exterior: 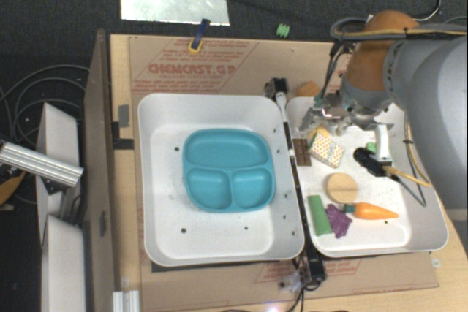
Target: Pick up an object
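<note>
Our grey two-finger gripper (pixel 325 120) hung just beside the pale dotted square block (pixel 327 148); its spread we couldn't tell. We judged centring over the block best.

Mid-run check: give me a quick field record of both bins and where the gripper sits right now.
left bin: holds a teal divided plate, roughly centred
right bin: patterned block, wooden disc, green block, purple toy, carrot
gripper: over the right bin's far left part, close above the patterned block
grasp: cannot tell from this view
nearest neighbours: purple toy touches the green block; the carrot's blunt end is beside the toy
</note>
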`<act>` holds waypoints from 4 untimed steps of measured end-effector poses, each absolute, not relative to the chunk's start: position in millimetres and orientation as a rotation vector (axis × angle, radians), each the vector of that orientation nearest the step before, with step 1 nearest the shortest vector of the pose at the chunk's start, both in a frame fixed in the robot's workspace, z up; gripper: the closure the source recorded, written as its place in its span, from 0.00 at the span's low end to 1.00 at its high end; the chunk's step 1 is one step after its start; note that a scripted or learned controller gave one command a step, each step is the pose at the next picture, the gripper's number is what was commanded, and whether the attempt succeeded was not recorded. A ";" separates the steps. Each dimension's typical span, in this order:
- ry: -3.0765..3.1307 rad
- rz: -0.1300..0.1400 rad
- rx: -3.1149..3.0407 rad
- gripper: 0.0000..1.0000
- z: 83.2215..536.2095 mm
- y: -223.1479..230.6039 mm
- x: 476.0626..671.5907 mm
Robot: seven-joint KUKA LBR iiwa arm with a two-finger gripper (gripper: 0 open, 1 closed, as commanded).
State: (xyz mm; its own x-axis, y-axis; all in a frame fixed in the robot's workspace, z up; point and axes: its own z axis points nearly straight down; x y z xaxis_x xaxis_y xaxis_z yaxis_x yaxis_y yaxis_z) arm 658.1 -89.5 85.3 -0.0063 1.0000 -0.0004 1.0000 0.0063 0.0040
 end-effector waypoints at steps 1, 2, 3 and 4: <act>2.224 0.012 2.207 1.00 98.8 -89.8 660.3; 2.215 0.004 2.220 1.00 170.9 -138.2 637.7; 2.221 0.002 2.217 0.00 166.7 -135.2 638.1; 2.210 0.004 2.216 0.00 235.7 -201.0 645.4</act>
